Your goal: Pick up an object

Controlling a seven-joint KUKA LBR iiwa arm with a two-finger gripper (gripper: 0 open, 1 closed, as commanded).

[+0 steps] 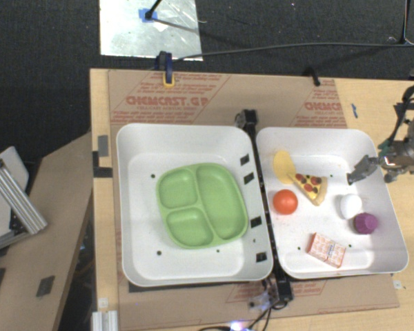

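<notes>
I see the hand (pixel 374 169) at the right edge of the frame, over the upper right of the right bin (pixel 331 143), its two fingers spread apart and holding nothing. Below it in that bin lie a white egg (pixel 350 205), a purple cup (pixel 365 222), a pizza slice (pixel 311 185), a yellow banana (pixel 283 164), a red tomato (pixel 285 201) and a pink packet (pixel 327 249). The left bin (pixel 141 185) holds a green tray (pixel 201 205).

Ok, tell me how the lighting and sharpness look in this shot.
Camera view: even, soft light; the white bins look bright but keep their edges; the toys cast only faint shadows. The foil sheet up top shows mild glare. The green tray is crisp; the gripper at the right edge is slightly soft.
</notes>
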